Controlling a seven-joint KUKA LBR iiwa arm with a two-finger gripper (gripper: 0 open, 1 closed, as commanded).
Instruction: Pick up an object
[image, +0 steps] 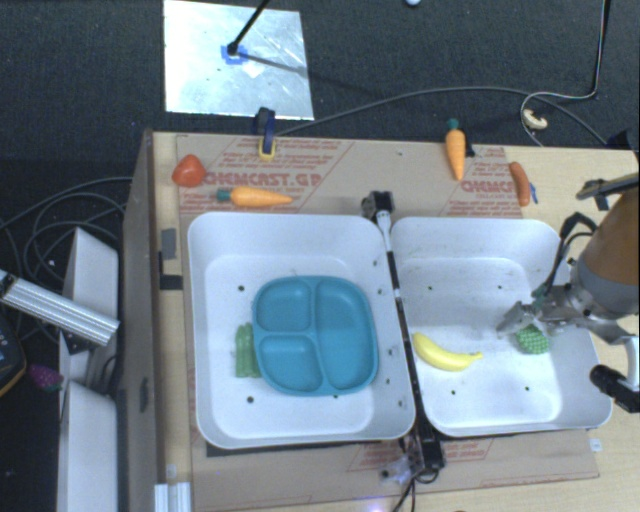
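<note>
Gripper low in the right bin, at right centre of the frame, metal fingers pointing left and reading as slightly spread, nothing visibly pinched between them. Just right of and below the fingertips, touching or nearly touching the gripper body, a small green textured object on the bin floor. Further left and slightly lower, a yellow banana lying flat, apart from the gripper. Behind the gripper, grey arm with its orange band entering from the right edge. Across the divider, in the left bin, a blue sectioned plate with a green oblong piece touching its left rim. On the cardboard above the bins, toy carrots: one at upper left beside a red-orange round item, one upright at upper right, another further right.
</note>
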